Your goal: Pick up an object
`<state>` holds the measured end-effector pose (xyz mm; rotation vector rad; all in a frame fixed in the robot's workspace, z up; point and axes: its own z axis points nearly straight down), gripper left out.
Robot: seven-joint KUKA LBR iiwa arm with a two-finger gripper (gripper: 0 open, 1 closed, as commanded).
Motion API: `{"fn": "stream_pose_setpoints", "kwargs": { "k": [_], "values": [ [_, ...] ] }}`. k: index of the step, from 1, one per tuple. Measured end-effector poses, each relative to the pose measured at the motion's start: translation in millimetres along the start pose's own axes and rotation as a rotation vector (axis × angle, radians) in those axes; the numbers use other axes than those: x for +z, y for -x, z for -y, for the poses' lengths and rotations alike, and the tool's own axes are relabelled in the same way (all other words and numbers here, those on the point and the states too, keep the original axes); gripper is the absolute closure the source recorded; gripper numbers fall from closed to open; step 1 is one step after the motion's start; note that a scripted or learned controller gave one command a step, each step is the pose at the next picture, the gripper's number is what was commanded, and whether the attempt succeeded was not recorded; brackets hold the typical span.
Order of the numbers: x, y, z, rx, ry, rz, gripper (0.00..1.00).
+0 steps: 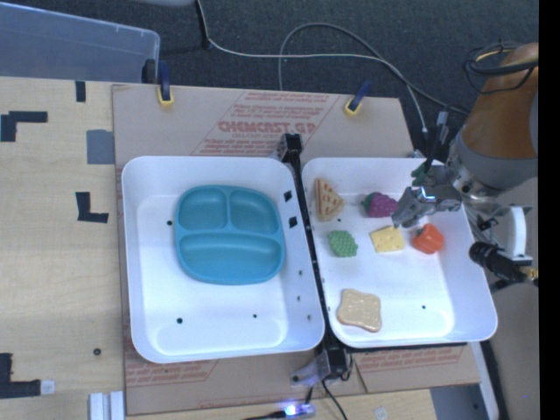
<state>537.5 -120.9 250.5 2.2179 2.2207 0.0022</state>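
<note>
A: Here we go, looking down on the counter (pixel 52 234) with two white bins side by side. Left bin (pixel 144 322) carries a blue divided plate (pixel 230 234), lying flat near the middle.

B: And the right bin (pixel 472 318) is where the toy food sits. Waffle wedge (pixel 328 198) up by the divider, purple grapes (pixel 380 204) just right of it, green broccoli piece (pixel 343 243) below those.

A: Yellow cheese block (pixel 388 238) next, with the red-orange tomato (pixel 427 240) just beside it on the right. A slice of bread (pixel 360 310) lies alone toward the near edge, well apart from the rest.

B: The arm (pixel 499 121) reaches in from the right, orange band showing up top. Where's the hand (pixel 409 210)?

A: Low over the right bin, tip sitting between the grapes and the tomato, just above the cheese.

B: Clenched or released?

A: I can't tell from this angle; the tip is dark and blurred. Nothing visibly sits in it. Every food piece rests on the bin floor.

B: Cables (pixel 350 55) loop across the dark floor behind, and two yellow clamps (pixel 164 94) pin the cardboard sheet (pixel 262 125) under the bins.
</note>
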Motion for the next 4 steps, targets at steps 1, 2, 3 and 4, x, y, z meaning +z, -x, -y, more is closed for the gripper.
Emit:
{"fn": "stream_pose_setpoints", "kwargs": {
  "k": [1, 2, 3, 4],
  "values": [
    [-4.4, -49.1, 2.5, -0.005, -0.004, -0.003, 1.0],
    [-6.5, -98.2, 11.3, -0.005, -0.005, -0.002, 1.0],
    [-6.7, -149.7, 20.9, -0.006, -0.006, -0.002, 1.0],
    [-4.6, -205.9, 22.9, -0.006, -0.005, -0.001, 1.0]
  ]
}}
